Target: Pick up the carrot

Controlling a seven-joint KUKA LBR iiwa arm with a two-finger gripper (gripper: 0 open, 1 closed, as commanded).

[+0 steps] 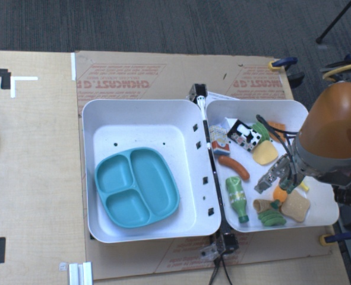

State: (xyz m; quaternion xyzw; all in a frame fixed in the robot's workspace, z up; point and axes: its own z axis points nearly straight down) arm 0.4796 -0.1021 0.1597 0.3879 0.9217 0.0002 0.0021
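Note:
The carrot (280, 194) appears as a small orange piece near the front of the right bin (318, 218); most of it is hidden by the gripper. My gripper (276, 184) hangs right over it, pointing down and to the left, at or just above the orange piece. I cannot make out whether anything is held. The grey arm with its orange band (335, 123) covers the bin's right side.
Around the carrot lie a tan bread slice (296, 206), a green pod (272, 218), a green bottle (236, 198), a sausage (234, 166), a yellow piece (265, 153) and a black-and-white cow toy (244, 134). An orange-and-green item (269, 127) sits at the back. The left bin holds a teal divided plate (136, 186).

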